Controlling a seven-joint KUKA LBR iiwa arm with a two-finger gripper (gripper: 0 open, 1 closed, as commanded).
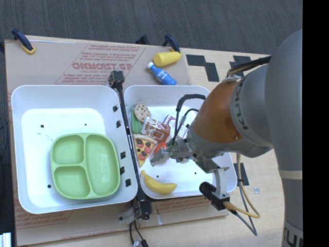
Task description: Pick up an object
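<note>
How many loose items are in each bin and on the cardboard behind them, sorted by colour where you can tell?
Green: 1, divided plate in the left bin
Yellow: 2, banana in the right bin, yellow bottle on the cardboard
Blue: 1, blue bottle
Multicoloured: 3 discernible, cookie, snack packet, pizza slice; arm hides more
Total: 7

Two bins (25,138), one banana (158,184)

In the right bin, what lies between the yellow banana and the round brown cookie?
In the camera view, a toy pizza slice lies between the yellow banana and the round brown cookie.
</note>
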